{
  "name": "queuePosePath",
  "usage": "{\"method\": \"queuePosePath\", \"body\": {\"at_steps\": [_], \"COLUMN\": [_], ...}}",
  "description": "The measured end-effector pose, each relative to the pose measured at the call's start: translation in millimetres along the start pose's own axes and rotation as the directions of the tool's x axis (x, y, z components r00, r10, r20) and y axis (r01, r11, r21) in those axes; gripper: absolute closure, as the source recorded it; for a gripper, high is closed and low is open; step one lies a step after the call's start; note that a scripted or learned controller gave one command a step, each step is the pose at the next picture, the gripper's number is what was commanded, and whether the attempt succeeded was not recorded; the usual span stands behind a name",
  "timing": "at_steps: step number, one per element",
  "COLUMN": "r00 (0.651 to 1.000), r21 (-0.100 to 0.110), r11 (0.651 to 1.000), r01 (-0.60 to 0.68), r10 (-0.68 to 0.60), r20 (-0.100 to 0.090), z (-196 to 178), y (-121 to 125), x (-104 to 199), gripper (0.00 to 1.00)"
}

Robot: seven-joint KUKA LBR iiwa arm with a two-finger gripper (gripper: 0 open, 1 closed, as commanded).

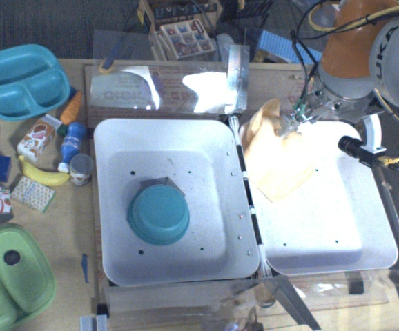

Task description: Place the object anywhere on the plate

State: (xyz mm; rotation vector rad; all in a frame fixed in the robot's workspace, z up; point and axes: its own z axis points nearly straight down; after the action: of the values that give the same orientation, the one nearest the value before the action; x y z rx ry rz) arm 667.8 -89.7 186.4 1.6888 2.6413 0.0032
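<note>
A teal round plate sits in the middle of the left bin, with a dark grey flat piece poking out from under its far edge. In the right bin, a pale tan, floppy sheet-like object lies at the far left part and rises to a peak near the bin's back edge. My gripper hangs right at the upper right edge of that object, touching or very close to it. Glare there hides the contact.
The bench left of the bins bears a blue divided tray, a banana, a small carton, cans and a green tray. A shiny metal wall runs behind the left bin. The arm's body looms over the right bin's far right corner.
</note>
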Motion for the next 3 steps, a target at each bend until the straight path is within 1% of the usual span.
{"method": "queuePosePath", "body": {"at_steps": [1,2,3], "r00": [0.996,0.998,0.959], "r21": [0.005,0.005,0.0], "r11": [0.996,0.998,0.959], "r01": [-0.088,-0.07,0.285], "r10": [0.088,0.07,-0.285], "r20": [-0.004,-0.004,-0.004], "z": [0.4,0.5,25.1], "y": [-7.3,-28.0,19.0], "x": [100.5,197.3,278.6], "gripper": [1.0,1.0,1.0]}}
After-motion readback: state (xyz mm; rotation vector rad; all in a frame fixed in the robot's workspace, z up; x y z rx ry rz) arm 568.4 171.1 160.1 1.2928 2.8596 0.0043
